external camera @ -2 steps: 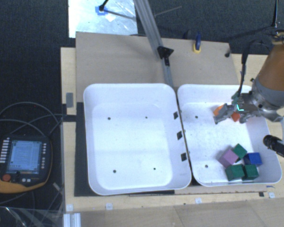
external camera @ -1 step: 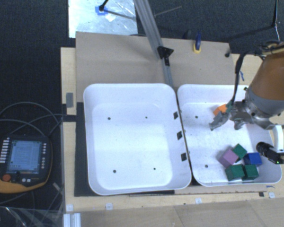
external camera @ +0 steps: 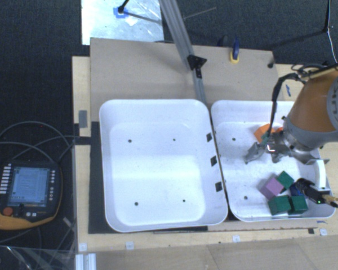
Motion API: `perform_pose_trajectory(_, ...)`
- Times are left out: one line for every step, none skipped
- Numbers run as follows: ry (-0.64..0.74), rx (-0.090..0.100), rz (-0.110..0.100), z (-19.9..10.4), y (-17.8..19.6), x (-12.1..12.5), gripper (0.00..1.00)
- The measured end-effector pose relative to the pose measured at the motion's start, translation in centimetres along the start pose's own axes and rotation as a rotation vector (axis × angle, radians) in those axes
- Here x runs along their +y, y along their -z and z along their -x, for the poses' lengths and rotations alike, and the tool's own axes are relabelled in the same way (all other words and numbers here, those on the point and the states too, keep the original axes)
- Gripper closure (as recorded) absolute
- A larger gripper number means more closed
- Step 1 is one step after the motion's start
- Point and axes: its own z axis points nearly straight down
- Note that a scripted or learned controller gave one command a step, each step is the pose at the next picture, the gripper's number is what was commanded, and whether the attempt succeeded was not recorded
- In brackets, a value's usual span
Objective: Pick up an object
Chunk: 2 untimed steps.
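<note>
My gripper [external camera: 265,153] hangs over the middle of the right bin [external camera: 236,204], on the grey arm with its orange band [external camera: 315,103] coming in from the right. Its two fingers [external camera: 252,153] stand spread apart, open, and I see nothing held between them. An orange object [external camera: 262,131] lies just behind the gripper, partly hidden by the wrist. In the bin's front right corner lies a cluster: a purple block [external camera: 271,187], a green block [external camera: 285,179], a blue block [external camera: 296,190] and two dark green blocks [external camera: 280,206].
The left bin [external camera: 158,162] stands beside the right one, with black clips along their shared wall. A slanted metal pole [external camera: 180,32] crosses the back of the bench. A teach pendant [external camera: 25,193] lies on the floor at left.
</note>
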Motion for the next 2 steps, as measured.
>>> perform_pose_trajectory(0.001, 0.000, 0.002, 0.0, -4.0, 0.0, 0.00)
perform_pose_trajectory(0.003, -0.001, 0.008, 0.0, -2.7, 0.2, 1.00)
